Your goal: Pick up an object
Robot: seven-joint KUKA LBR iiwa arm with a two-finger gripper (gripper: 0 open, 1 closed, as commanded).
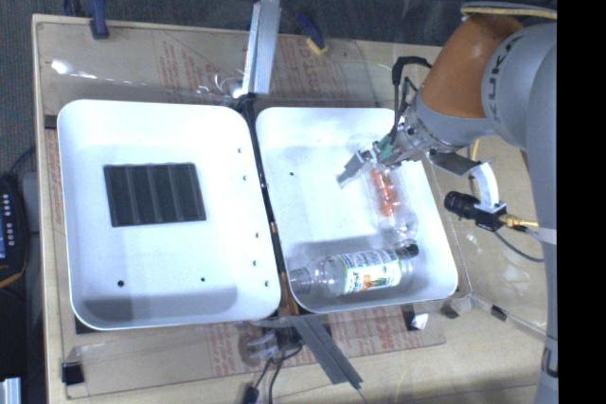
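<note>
Starting at the gripper (365, 161): it's low over the right bin (312, 132), near the back right part, and we honestly can't tell how it's set from this angle, too much blur and glare there. Right under and just beside it is a small clear bottle with orange contents (390, 199), lying roughly front to back along the bin's right side. It looks like the tool is touching or nearly touching the top end of that bottle, but we can't see anything actually held.

Further toward the front edge of the same bin there's a bigger clear bottle with a green label (355, 272), on its side, dark cap pointing right, close to the small one's lower end.

The left bin (85, 279) has a dark ribbed rectangular pad (154, 194) lying flat.

So progress-wise: we'd say it's at the reach/grasp stage. Nothing's lifted yet; closing and raising are left.
</note>
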